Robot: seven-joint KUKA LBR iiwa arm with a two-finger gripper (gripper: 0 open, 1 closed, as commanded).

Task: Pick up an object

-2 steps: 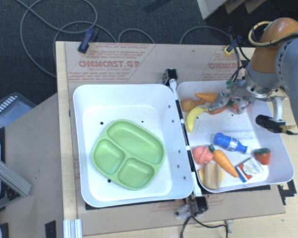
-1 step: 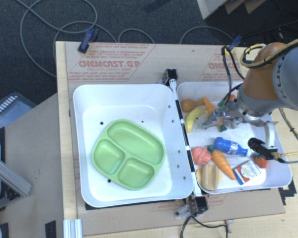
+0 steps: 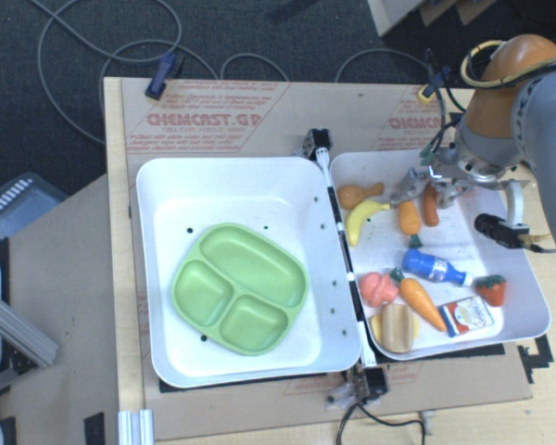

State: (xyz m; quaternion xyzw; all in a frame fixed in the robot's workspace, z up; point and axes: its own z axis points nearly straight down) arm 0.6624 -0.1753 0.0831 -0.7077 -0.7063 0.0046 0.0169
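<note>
- The arm (image 3: 510,82) enters from the right and reaches down over the far part of the right bin (image 3: 528,290).
- The gripper (image 3: 430,182) sits low over a cluster of small orange and red-brown items, near the far end of that bin.
- Nearest the gripper is a narrow red-brown sausage-shaped item (image 3: 431,207), lying lengthwise just beside a short orange piece (image 3: 408,217). Whether either is touched cannot be told.
- Finger state: cannot be told; the tips are too small and blurred against the items below.
- Count, right bin, one each:
  - orange rounded item (image 3: 356,195) at the far left corner;
  - yellow banana (image 3: 363,219), curved, just beside the left wall;
  - blue bottle (image 3: 433,267) with a white band, lying on its side mid-bin;
  - pink rounded item (image 3: 380,288) near the left wall;
  - carrot (image 3: 423,304), lying diagonally, touching the pink item;
  - tan bread-like item (image 3: 398,326) at the near edge;
  - red and white carton (image 3: 467,316), lying flat;
  - strawberry (image 3: 493,289) with a green top, near the right wall.
- Count, left bin (image 3: 157,193): one green tray (image 3: 240,287) with three compartments, lying flat.
- The two bins stand side by side, touching along their inner walls.
</note>
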